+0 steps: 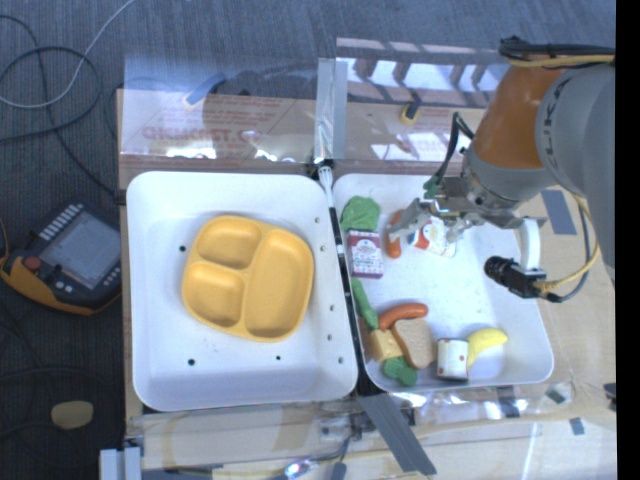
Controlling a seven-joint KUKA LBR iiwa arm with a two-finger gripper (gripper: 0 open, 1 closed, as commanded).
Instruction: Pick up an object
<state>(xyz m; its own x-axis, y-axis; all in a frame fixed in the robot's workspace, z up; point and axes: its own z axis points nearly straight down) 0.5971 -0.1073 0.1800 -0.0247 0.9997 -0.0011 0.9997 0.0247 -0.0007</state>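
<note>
While my arm reaches in from three o'clock, my pincer hangs low over the twelve o'clock part of the right bin, its fingers apart around a small red-and-white object; whether they touch it I cannot tell. At nine o'clock from it lie a green leaf and a red packet. Toward six o'clock sit a sausage, bread slice and lemon. The left bin carries a yellow divided plate.

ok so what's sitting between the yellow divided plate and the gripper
In the camera view, between the yellow plate and the gripper: the bins' shared rims, a green leaf and a small red carton.
</note>
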